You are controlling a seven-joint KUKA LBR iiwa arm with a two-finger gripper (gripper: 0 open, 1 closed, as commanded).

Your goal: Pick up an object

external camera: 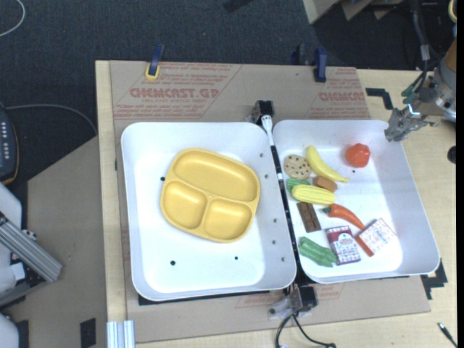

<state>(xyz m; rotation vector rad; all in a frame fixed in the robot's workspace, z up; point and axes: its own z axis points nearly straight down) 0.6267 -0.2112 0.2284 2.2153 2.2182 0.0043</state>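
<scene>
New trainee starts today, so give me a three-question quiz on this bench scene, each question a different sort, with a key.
1. True or false: the yellow divided plate lies in the left bin.
2. Multiple choice: which item lies nearest the right bin's far right corner? A) the cookie B) the tomato C) the green pepper
3. Fill in: the gripper is above the right bin's far ____ corner.

Key: 1 true; 2 B; 3 right.
</scene>
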